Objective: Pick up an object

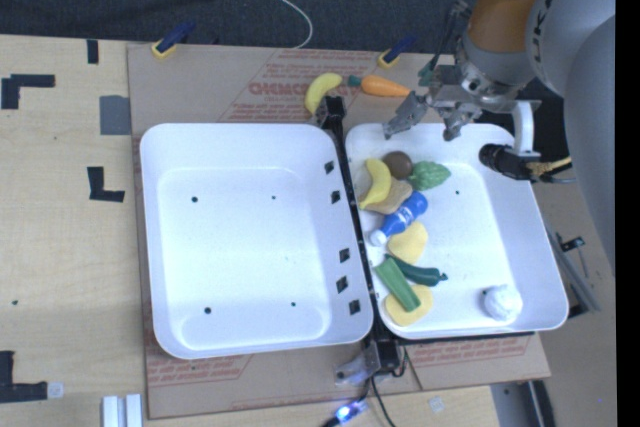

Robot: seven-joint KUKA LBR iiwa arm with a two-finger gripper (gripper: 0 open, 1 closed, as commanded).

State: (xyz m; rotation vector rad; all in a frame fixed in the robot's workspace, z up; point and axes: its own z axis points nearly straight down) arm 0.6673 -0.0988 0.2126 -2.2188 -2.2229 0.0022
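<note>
Two white bins sit side by side on cardboard (280, 80) over a wooden bench (60, 215): the left bin (240, 235) and the right bin (520, 255), which holds a heap of toy food (400, 225) along its left wall, yellow, green, blue and brown pieces. The gripper (428, 120) hangs above the right bin's far edge, fingers spread apart, nothing between them
</note>
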